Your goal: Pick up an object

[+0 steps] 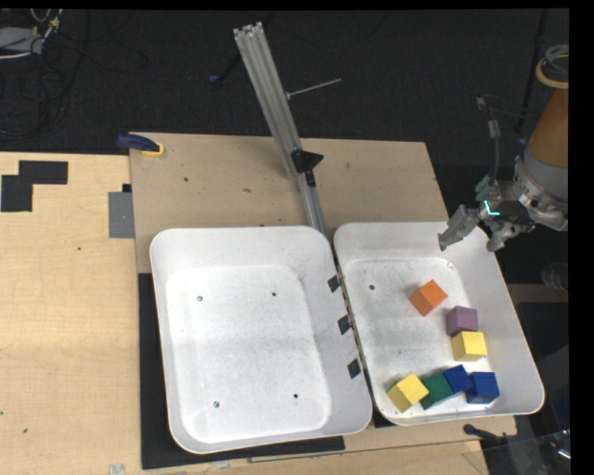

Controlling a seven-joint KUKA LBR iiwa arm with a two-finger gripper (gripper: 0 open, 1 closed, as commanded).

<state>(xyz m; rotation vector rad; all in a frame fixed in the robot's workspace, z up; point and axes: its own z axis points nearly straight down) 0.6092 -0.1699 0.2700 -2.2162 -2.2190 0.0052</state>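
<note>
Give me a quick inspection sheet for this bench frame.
Surface: wooden bench bearing left bin and right bin.
Job's things: in right bin, orange block, purple block, two yellow blocks, green block, two blue blocks.
Clutter: blue-yellow clamp.
Grippers: gripper open, above right bin's far right corner, holding nothing.
Cables: cables top left.
Surroundings: slanted aluminium rail.
</note>
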